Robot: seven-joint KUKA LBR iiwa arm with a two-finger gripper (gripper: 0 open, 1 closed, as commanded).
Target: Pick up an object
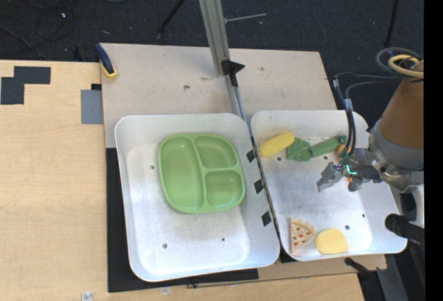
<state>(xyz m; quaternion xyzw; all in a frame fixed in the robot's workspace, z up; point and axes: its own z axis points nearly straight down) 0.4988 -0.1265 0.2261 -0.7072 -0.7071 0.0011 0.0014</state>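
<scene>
In the right bin (304,223) a yellow corn-like piece (276,144) lies at the back left, with a green toy (315,149) stretched out just right of it. At the front a pizza slice (300,234) sits next to a round yellow piece (331,241). My gripper (339,178) hangs over the right half of this bin, in front of the green toy's right end. Its fingers stand apart with nothing between them.
The left bin (138,223) holds a green divided plate (202,173). A metal post (214,23) rises behind the bins. The arm's grey body (405,126) fills the right side, above the bin's right edge.
</scene>
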